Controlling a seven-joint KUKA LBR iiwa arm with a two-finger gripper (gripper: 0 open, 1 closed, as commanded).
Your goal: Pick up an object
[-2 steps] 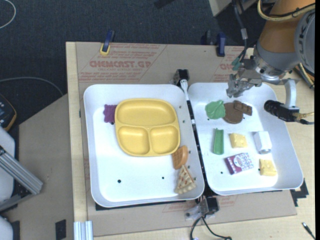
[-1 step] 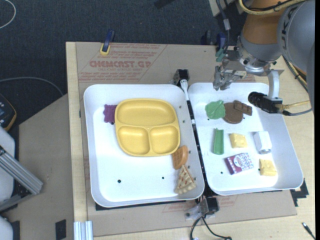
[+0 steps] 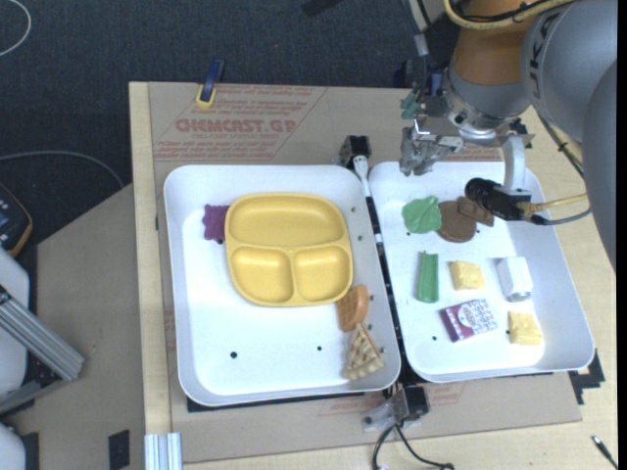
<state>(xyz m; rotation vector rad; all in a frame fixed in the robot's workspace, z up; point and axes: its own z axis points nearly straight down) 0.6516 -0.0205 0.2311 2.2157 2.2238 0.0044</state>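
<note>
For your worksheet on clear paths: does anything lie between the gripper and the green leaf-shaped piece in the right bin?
Nothing visible does. The gripper hangs over the far rim of the right bin; bare white floor separates it from the green leaf-shaped piece.

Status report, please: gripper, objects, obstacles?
Gripper above right bin's far edge, holding nothing. Green leaf piece nearest, untouched. Nothing blocking it.

A brown board (image 3: 245,116) printed with red lettering covers the bench and carries two shallow white bins side by side, the left bin (image 3: 196,360) touching the right bin (image 3: 558,346).
</note>
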